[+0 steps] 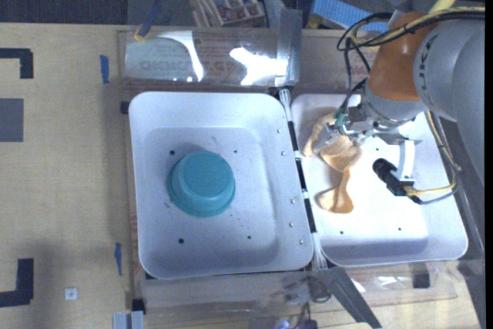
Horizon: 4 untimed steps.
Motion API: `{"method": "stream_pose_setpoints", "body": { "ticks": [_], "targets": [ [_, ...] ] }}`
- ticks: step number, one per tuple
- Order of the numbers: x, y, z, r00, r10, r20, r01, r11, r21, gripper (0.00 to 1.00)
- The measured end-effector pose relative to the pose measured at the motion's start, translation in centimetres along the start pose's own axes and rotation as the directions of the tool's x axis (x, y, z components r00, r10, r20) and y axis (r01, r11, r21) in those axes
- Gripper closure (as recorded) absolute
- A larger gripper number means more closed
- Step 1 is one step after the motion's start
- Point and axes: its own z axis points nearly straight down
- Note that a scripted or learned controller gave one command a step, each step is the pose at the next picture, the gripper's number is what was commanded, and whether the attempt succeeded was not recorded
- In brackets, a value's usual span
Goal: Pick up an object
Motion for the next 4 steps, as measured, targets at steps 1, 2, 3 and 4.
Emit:
{"method": "stream_pose_setpoints", "body": {
  "ticks": [1, 2, 3, 4],
  "targets": [
    [6.3, 0.8, -9.6, 0.987, -0.163, -0.002, 0.163, 0.987, 0.002, 0.0],
    [-0.3, -1.5, -0.5, 0.986, -0.167, -0.002, 0.167, 0.986, 0.003, 0.0],
    [0.7, 3.2, -9.6, 0.992, -0.126, -0.001, 0.126, 0.992, 0.002, 0.0],
    [-3.3, 2.6, -3.2, 0.986, -0.168, -0.003, 0.168, 0.986, 0.005, 0.0]
  ]
}}
